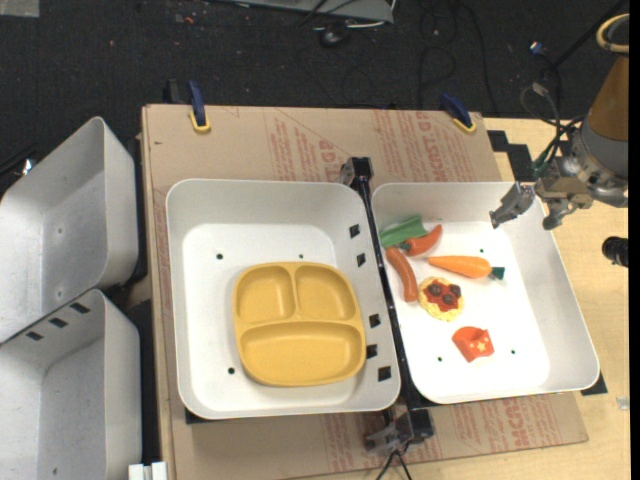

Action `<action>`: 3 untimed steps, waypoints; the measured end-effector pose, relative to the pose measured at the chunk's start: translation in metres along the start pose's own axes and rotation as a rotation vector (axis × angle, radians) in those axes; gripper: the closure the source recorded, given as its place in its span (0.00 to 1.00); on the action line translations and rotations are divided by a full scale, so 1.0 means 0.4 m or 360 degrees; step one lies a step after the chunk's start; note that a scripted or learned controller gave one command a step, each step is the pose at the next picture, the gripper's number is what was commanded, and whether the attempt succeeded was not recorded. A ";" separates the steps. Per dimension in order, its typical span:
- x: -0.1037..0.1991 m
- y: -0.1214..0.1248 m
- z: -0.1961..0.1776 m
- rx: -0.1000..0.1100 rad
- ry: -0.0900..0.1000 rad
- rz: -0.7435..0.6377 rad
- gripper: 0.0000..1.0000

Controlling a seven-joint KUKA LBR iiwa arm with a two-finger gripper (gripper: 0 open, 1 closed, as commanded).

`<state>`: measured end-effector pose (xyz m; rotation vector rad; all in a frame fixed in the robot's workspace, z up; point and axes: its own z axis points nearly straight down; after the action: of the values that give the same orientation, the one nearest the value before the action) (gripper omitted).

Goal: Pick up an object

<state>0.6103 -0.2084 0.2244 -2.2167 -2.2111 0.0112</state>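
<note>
The right bin [560, 298] holds toy food: a green piece [401, 232] beside a red chili [427, 240], a sausage [403, 273], an orange carrot [462, 265], a small pizza slice [442, 298] and a red pepper piece [473, 343]. My gripper [532, 208] hangs at the bin's upper right corner, above the rim, with its two fingers spread apart and nothing between them. It is well right of and above the carrot.
The left bin [190, 268] holds a yellow divided plate [298, 322]. A black divider clip strip [375, 268] runs between the bins. Grey tubs [60, 268] stand off the bench at the left. Cables hang near the arm at upper right.
</note>
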 end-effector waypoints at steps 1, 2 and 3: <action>0.002 0.007 -0.020 -0.0020 -0.0005 -0.0006 0.00; 0.006 0.016 0.139 -0.0012 -0.0002 -0.0005 0.00; 0.029 0.032 0.269 -0.0015 -0.0002 -0.0009 0.00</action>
<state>0.6216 -0.1966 0.1168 -2.2157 -2.2231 0.0025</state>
